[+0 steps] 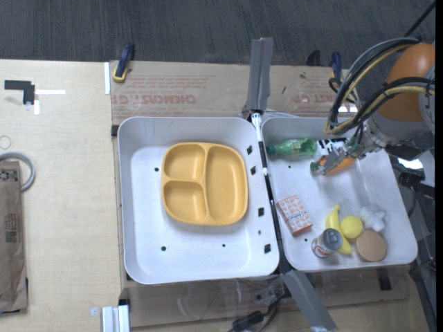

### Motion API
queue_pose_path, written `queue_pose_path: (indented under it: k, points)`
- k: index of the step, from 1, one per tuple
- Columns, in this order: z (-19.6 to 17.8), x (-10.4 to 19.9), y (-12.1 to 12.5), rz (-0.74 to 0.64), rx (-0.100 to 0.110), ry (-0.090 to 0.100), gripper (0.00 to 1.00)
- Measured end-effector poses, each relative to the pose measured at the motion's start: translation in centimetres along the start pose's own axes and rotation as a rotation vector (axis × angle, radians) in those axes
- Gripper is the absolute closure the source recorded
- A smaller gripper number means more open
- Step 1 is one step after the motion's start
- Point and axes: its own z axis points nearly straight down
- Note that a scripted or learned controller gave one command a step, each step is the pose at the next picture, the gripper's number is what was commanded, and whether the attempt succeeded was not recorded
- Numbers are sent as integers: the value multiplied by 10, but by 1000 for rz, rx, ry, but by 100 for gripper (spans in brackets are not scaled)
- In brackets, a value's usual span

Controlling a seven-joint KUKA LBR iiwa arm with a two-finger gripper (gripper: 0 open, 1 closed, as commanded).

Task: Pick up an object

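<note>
My gripper hangs low over the far part of the right bin, under the grey wrist and its cables. Right at its tip lies a small orange and green object, touching or nearly touching it. A green bottle lies on its side just left of the gripper. Nearer the front of that bin lie a small red and white box, a yellow banana, a yellow lemon, a white piece, a brown disc and a small can.
The left bin holds a yellow divided plate. A grey divider post rises between the bins at the back. Cardboard lies behind the bins, and a brown bag sits at the far left of the bench.
</note>
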Motion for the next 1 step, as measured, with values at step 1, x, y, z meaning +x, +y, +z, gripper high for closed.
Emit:
queue_pose_path:
  k: [1]
  points:
    - [-89,54,-71,-44,5,8,0]
